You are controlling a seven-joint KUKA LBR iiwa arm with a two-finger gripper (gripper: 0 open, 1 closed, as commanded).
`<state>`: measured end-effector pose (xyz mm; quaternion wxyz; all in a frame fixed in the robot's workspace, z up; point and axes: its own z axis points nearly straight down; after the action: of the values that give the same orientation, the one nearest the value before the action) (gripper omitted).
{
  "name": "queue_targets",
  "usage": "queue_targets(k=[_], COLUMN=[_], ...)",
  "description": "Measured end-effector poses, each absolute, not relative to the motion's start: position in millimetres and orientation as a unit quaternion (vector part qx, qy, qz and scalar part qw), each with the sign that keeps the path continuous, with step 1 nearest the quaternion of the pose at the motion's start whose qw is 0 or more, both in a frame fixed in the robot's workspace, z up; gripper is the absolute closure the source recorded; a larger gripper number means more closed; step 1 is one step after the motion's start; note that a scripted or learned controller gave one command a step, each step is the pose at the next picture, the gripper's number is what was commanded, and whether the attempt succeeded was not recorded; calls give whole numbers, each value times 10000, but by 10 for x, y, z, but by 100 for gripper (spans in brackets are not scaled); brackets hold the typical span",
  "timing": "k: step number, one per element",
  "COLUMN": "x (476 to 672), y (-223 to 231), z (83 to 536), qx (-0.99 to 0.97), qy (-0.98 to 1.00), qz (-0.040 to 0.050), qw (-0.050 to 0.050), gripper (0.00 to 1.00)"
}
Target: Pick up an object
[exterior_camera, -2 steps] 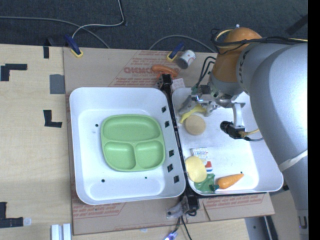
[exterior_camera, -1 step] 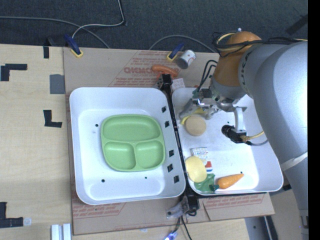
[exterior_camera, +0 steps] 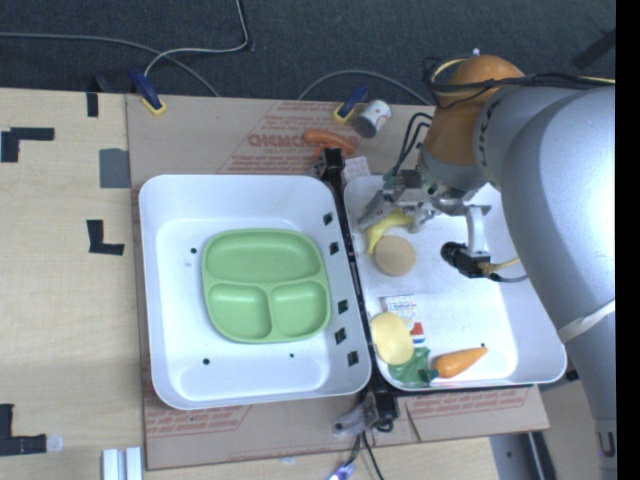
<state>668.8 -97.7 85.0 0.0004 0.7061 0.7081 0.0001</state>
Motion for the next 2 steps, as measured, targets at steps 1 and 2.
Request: queue_targets(k=[1,2], x=[6686,6687], y=[-954,-962], z=[852,853], qx=[7068,7066], qy=[7074,7076], qz=[-2,-2], qw=[10,8], gripper=[0,0])
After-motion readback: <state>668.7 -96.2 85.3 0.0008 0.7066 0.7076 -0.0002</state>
